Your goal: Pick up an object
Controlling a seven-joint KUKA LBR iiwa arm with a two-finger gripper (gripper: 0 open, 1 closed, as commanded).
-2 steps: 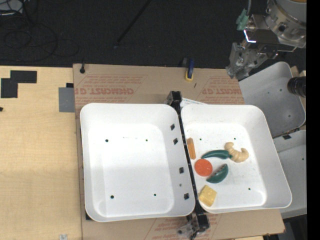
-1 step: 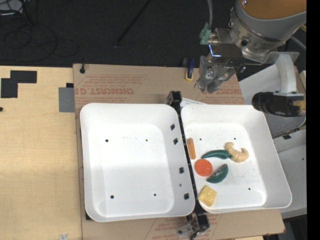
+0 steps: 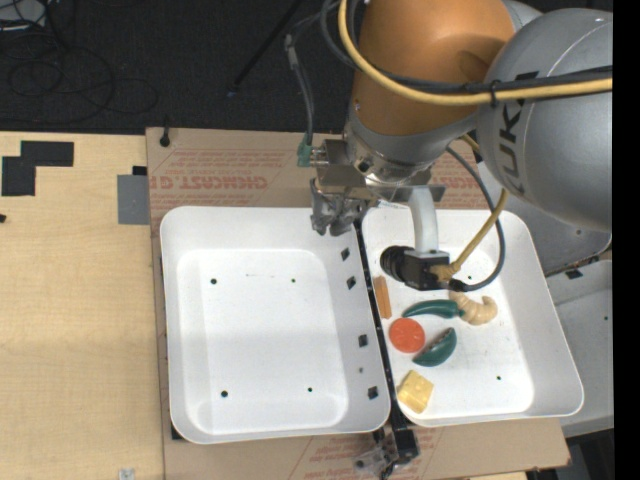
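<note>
Several small things lie in the right bin (image 3: 540,368): a thin orange stick (image 3: 382,296) by the inner wall, a red disc (image 3: 407,335), a teal curved piece (image 3: 434,310), a dark green wedge (image 3: 441,346), a beige curled piece (image 3: 479,310) and a yellow block (image 3: 416,392) near the front. My gripper (image 3: 334,220) hangs under the orange wrist over the far end of the divider between the bins, up and to the left of the stick. It is apart from all of these things.
The left bin (image 3: 190,388) shows only its white floor with small dark holes. Brown cardboard (image 3: 230,173) lies under both bins. The grey arm body (image 3: 560,118) looms over the far right of the right bin.
</note>
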